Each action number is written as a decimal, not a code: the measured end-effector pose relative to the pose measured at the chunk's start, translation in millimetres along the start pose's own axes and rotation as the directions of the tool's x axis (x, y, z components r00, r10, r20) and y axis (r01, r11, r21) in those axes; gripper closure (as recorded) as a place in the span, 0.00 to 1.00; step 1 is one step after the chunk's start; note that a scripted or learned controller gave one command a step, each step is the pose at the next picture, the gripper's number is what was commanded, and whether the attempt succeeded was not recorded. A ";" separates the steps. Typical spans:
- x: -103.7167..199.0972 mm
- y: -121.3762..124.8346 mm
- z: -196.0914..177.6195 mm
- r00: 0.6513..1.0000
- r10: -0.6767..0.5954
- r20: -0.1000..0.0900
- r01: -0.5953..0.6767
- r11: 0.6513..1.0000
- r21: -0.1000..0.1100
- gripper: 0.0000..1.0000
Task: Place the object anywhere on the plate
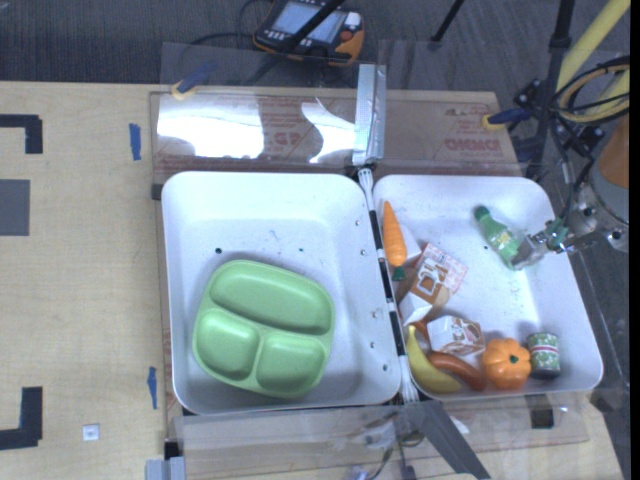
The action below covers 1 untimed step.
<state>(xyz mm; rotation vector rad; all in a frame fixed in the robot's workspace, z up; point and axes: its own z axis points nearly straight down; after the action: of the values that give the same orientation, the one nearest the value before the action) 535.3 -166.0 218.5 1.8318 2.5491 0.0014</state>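
A green divided plate lies in the left bin, toward its front. In the right bin a small green bottle lies tilted near the far right corner. My gripper is low at the bottle's right end, touching or nearly touching it. The arm comes in over the bin's right rim. The gripper is too small and blurred here to tell whether the bottle is in its grasp.
The right bin also holds an orange carrot along its left wall and a snack packet. Toward the front lie a second packet, a banana, a small orange pumpkin and a green can.
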 end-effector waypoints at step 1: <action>91.5 8.3 -25.8 0.995 -0.104 -0.003 0.104 0.995 0.003 1.00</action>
<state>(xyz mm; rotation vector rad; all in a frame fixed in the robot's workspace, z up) 513.9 -76.7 244.2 1.6990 2.6451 -0.0004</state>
